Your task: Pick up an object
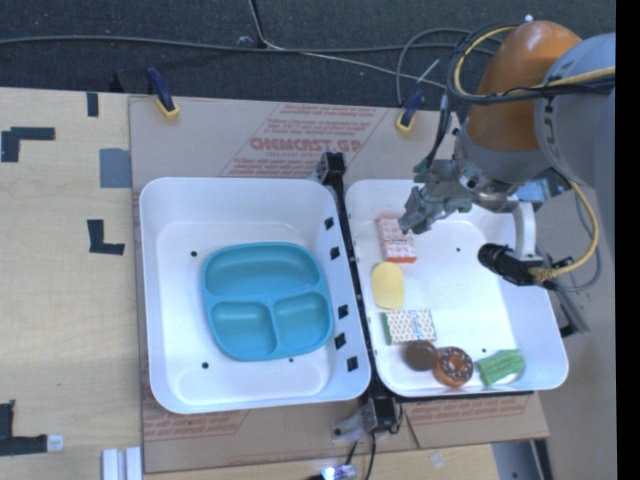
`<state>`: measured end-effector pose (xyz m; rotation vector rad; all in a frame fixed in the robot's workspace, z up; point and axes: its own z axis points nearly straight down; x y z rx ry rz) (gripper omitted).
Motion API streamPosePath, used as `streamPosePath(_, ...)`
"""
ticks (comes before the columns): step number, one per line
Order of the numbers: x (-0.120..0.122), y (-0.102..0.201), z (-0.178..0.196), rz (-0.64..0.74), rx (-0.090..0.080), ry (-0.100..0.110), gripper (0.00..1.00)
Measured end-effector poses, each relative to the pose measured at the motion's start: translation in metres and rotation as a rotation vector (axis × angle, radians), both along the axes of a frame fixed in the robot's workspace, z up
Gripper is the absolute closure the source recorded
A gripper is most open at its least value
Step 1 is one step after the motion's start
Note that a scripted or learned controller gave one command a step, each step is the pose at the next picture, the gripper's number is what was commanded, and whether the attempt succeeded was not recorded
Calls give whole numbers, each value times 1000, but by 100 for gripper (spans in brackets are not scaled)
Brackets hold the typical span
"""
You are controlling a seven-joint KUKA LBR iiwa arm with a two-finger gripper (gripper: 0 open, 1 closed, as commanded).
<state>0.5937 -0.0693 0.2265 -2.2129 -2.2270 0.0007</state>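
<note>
My gripper (pixel 414 216) hangs over the back of the right bin (pixel 520 313), just right of a small red and white box (pixel 396 239). In front of the box lies a yellow lemon-shaped piece (pixel 388 285). Nearer the front sit a white packet with a dotted pattern (pixel 411 325), a dark brown round piece (pixel 420 355), a sprinkled donut (pixel 453 366) and a green piece (pixel 501 366). Nothing shows between the gripper's tips.
The left bin (pixel 170 218) holds a blue divided tray (pixel 266 300). A black divider strip (pixel 341 268) runs between the bins. Black cable and a connector (pixel 510 263) hang over the right bin's right side. Two clamps (pixel 163 96) hold the cardboard at the back.
</note>
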Motion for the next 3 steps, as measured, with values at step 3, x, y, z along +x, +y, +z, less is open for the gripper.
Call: streamPosePath(3,26,166,-18,0,-1,0,100)
